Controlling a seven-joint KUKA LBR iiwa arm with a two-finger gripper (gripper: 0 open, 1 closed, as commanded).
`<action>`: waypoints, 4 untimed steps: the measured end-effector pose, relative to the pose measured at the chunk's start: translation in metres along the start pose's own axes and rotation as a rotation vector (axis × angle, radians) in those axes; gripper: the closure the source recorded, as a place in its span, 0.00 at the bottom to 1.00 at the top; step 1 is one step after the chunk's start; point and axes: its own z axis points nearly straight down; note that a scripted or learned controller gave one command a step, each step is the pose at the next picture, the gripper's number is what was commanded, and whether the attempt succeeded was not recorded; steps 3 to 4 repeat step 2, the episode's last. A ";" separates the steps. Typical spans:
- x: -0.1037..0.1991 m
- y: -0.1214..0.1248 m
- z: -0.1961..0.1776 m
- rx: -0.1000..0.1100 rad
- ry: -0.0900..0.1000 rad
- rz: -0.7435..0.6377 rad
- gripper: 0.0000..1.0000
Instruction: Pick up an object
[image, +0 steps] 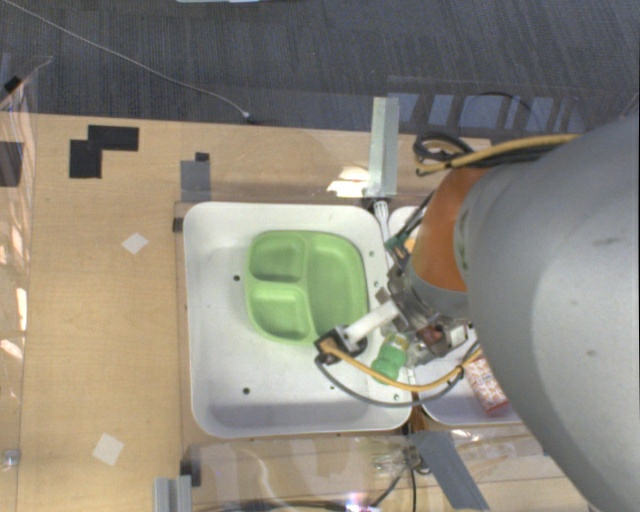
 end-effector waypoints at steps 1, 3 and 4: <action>-0.001 0.001 0.000 0.000 0.000 -0.477 1.00; 0.014 -0.029 -0.016 0.001 0.000 -0.069 1.00; 0.014 -0.029 -0.016 0.001 0.000 -0.069 1.00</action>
